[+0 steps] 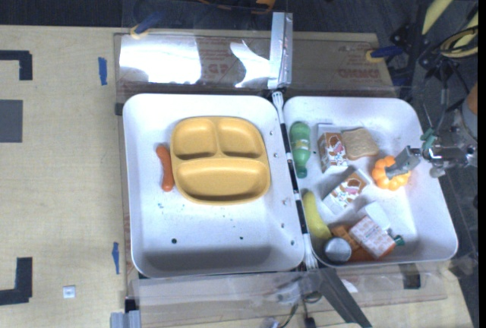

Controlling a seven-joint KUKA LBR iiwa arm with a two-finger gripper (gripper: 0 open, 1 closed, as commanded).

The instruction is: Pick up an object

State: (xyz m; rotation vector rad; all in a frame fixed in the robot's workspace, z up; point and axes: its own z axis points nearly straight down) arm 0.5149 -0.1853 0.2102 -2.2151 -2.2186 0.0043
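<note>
Right, I see two white bins side by side on the desk [61, 167]. The left bin [144, 228] holds a yellow tray [220, 159] with three sections, and an orange carrot [165, 167] lies just beside the tray's left edge. The right bin [433, 220] is crowded: a green bottle [301, 146] sits against its left wall, a banana [315, 214] lies below that, and further right are a slice of bread [359, 143], two small printed cartons [332, 151] [345, 192], a red packet [372, 237] and a small pumpkin [390, 173]. My gripper [414, 156] hangs over the right bin's right side, close to the pumpkin's upper right. I cannot tell how far it is open, nor whether it touches the pumpkin. Nothing visibly sits in its grasp.
</note>
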